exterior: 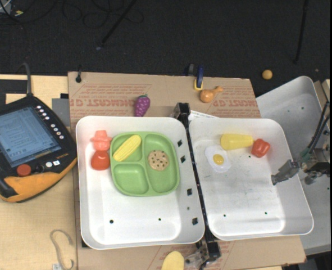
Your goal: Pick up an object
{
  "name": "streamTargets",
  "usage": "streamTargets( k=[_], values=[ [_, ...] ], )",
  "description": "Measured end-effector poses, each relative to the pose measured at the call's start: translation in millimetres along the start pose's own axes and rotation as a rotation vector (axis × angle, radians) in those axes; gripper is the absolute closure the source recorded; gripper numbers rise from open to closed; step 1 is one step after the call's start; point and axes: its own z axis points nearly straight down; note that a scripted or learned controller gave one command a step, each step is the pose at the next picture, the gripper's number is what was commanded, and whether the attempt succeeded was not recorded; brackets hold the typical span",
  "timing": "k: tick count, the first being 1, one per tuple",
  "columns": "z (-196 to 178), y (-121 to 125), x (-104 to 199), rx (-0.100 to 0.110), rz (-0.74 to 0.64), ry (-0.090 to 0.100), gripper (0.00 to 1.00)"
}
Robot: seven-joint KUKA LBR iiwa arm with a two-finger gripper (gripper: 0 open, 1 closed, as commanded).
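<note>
Two shallow white bins sat side by side on the counter. The left bin (92, 218) held one green divided plate (137, 184), and on that plate lay one yellow toy corn cob (126, 147) in the upper left compartment and one toy chocolate-chip cookie (158, 160) in the upper right compartment. Just beside the plate's left edge stood one pink and red toy figure (100, 150). The right bin (250, 207) held three things near its upper part: one toy fried egg (217, 159), one yellow wedge-shaped toy (236, 141) above it, and one red toy pepper (260, 148) touching or nearly touching the wedge's right end.

Outside the bins, one purple toy grape bunch (142, 104) and one orange toy pear-like piece (209, 94) lay on the brown cardboard sheet (109, 94) beneath the bins, and one yellow toy (173, 260) lay at the bottom edge. A teach pendant (25, 145) with a lit screen rested on the wooden counter (25, 229) at the left. Behind the counter lay dark carpet (154, 27) with cables and one small orange ball (267, 74).

The gripper (292, 171) hung at the right bin's right rim, well apart from the three toys; whether its fingers were spread or pressed together I could not tell, and nothing showed between them.
</note>
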Motion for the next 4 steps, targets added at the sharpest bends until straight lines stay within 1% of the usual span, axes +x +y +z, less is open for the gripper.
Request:
streamTargets(
  k=[1,2,3,4],
  values=[
    [-5.9,1.9,-0.3,-0.011,-0.002,-0.003,0.0],
    [56.5,-3.5,-1.3,-0.006,-0.004,-0.001,0.0],
    [120.1,-2.8,4.9,-0.006,-0.005,0.0,0.0],
    [173.8,-2.5,7.4,-0.007,-0.005,-0.001,0.0]
  ],
)
